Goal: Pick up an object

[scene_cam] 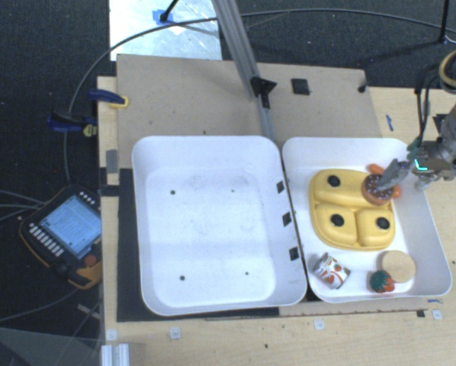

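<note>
The right bin holds a yellow moulded toy with black dots. A small brown and pink ring-shaped piece rests at the toy's upper right edge, with an orange bit just behind it. My gripper reaches in from the right and its tip is right at the ring piece, touching or just above it. Along the bin's front lie a small red and white can, a tan round object and a green and red toy.
The left bin sits beside the right one, separated by a shared rim with black clips. A grey pole slants across the back of the bench. A teach pendant lies off the bench at left.
</note>
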You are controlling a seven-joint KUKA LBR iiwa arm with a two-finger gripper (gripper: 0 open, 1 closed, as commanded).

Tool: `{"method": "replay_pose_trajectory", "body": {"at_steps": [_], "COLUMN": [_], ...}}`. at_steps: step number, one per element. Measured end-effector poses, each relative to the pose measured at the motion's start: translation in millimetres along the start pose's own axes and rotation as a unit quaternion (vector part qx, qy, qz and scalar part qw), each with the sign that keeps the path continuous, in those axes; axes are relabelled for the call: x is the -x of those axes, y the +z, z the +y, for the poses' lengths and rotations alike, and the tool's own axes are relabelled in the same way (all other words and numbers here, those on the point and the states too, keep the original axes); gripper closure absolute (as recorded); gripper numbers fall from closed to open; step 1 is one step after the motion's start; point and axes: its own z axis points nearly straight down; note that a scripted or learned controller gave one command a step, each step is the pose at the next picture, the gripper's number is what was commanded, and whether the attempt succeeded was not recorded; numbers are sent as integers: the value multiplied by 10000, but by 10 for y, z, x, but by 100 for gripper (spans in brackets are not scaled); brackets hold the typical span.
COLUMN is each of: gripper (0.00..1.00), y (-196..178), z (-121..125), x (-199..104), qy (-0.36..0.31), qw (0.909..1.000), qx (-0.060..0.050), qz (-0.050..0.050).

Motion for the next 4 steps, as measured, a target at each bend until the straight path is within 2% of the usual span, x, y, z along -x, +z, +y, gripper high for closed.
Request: {"method": "replay_pose_trajectory", "body": {"at_steps": [1, 2, 3, 4], "gripper": [0, 0, 0, 0], "y": [-8, 606, 1040, 1292], "z": [5, 33, 62, 99], "x": [0, 43, 88, 95], "qy": [-2, 15, 16, 7], "qw": [10000, 10000, 10000, 10000], "qx": [10, -14, -11, 62], "qz": [-2, 1, 1, -23]}}
